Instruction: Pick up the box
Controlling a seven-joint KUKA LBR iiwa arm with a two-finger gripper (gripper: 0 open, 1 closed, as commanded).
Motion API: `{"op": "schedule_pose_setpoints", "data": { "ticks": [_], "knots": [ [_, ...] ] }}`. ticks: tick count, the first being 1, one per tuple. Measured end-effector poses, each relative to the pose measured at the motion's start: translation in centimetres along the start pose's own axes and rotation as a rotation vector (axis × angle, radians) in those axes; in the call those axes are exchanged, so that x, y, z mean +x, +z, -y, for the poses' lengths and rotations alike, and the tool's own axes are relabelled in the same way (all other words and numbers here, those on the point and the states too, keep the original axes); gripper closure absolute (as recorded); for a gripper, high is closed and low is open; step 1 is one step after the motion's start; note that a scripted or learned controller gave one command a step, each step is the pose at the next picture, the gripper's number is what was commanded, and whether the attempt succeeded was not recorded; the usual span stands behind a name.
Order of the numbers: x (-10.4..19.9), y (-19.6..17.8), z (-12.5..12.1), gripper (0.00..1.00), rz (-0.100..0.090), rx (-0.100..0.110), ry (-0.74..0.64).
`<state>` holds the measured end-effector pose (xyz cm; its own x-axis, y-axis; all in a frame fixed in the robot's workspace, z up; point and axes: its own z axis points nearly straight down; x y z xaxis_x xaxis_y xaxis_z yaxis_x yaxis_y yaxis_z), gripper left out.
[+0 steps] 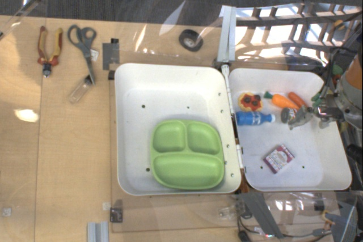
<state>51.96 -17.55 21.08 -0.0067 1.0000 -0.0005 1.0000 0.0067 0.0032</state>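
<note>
The box point(278, 158) is small, purple and white, and lies flat in the lower middle of the right bin point(317, 178). My gripper point(295, 117) reaches in from the right and hovers over the bin's upper middle, just right of a blue bottle point(254, 118). It stands up and to the right of the box, well apart from it. Nothing is seen held in it.
A pizza toy point(250, 101) and an orange carrot point(286, 101) lie at the right bin's far side. A green divided plate point(187, 153) sits in the left bin point(136, 122). Pliers point(47, 49), scissors point(85, 48) and a tape roll point(190, 39) lie on the bench.
</note>
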Motion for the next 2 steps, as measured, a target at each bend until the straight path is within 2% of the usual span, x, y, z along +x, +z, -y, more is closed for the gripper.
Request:
{"op": "schedule_pose_setpoints", "data": {
  "ticks": [1, 2],
  "knots": [
    [4.0, 4.8, 3.0, 0.00, 0.000, 0.000, -0.006],
    [2.4, 12.1, 2.8, 0.00, 0.003, -0.013, -0.028]
  ]
}}
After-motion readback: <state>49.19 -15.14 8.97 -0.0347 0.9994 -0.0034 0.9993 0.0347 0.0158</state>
